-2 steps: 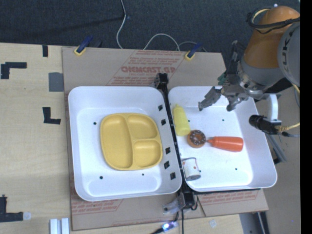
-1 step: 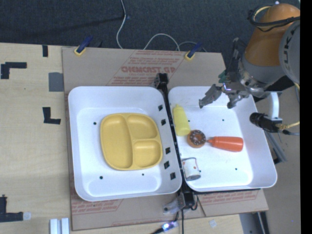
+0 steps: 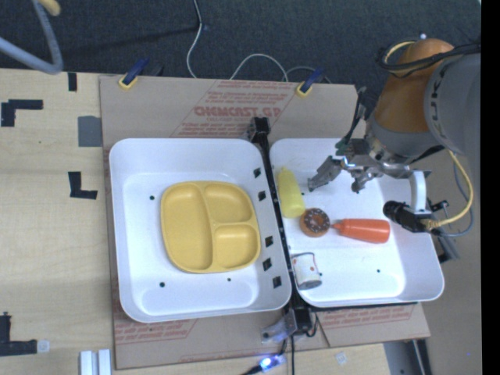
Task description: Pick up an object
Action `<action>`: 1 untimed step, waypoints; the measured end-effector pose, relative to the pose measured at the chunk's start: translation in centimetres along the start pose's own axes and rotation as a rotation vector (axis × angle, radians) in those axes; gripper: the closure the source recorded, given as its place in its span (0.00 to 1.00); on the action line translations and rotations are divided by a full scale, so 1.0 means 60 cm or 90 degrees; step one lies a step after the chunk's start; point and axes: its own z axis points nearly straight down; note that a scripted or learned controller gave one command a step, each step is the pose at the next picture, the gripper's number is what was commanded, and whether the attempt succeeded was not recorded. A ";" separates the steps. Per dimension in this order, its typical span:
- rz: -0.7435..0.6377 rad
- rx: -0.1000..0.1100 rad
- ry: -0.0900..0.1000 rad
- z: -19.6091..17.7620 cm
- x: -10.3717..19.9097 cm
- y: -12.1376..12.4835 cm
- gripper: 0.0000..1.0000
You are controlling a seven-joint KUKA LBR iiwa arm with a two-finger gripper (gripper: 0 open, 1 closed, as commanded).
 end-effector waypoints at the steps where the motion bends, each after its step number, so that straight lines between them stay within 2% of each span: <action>1: 0.000 -0.001 0.000 0.088 0.016 0.006 0.00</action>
